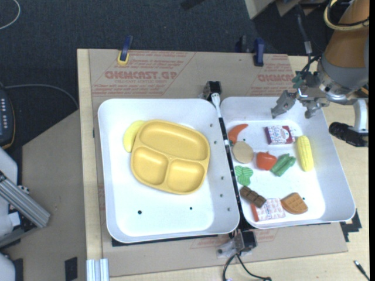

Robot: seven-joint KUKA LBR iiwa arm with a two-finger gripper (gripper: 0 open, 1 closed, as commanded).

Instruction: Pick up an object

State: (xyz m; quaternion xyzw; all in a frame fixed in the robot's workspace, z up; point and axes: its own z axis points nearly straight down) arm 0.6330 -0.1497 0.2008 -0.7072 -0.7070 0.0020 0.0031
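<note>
The hand [297, 106] hovers with its fingers spread and nothing between them, over the far edge of the right bin [335, 174]. Just below it lie a small red-and-white packet [279, 134] and a corn cob [304, 152]; the yellow divided plate [169, 156] sits well off to its left in the other bin [114, 180].

Evenly and brightly lit from overhead. Mild glare on both white bins [117, 174], washing out their rims. Only short, soft shadows under the yellow tray [169, 156]. Sharp across the table [94, 81]; dim and murky over the dark floor [70, 10]. Slightly soft around the claw [297, 105]. Some low-resolution graininess throughout.
</note>
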